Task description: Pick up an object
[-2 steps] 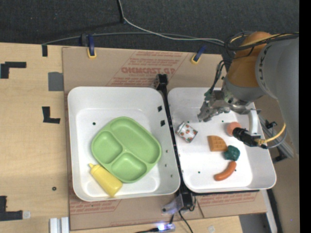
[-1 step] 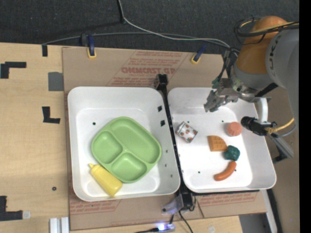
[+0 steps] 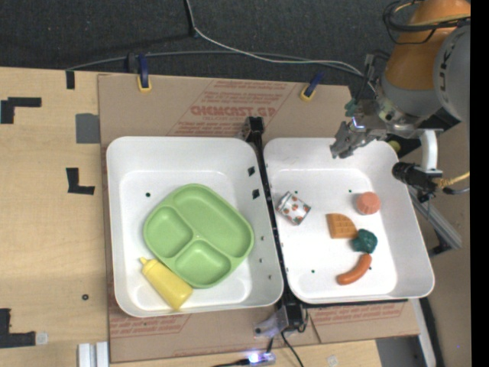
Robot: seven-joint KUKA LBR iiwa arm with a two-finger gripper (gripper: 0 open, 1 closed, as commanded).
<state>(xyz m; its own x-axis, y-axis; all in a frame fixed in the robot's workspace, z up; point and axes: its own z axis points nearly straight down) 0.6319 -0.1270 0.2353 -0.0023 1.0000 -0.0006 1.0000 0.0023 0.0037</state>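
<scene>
Gripper (image 3: 345, 145): you had it over the right bin's (image 3: 306, 153) far edge; whether spread or pinched, I couldn't tell.
Sausage (image 3: 355, 269): lay untouched.

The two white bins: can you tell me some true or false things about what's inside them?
1. The green divided plastic plate lies in the left white bin. True.
2. The yellow squeeze bottle lies in the right white bin. False: it's in the left bin, beside the plate.
3. The claw holds the orange toy sausage. False: the sausage lies on the bin floor.
4. The round pink toy is in the right bin. True.
</scene>
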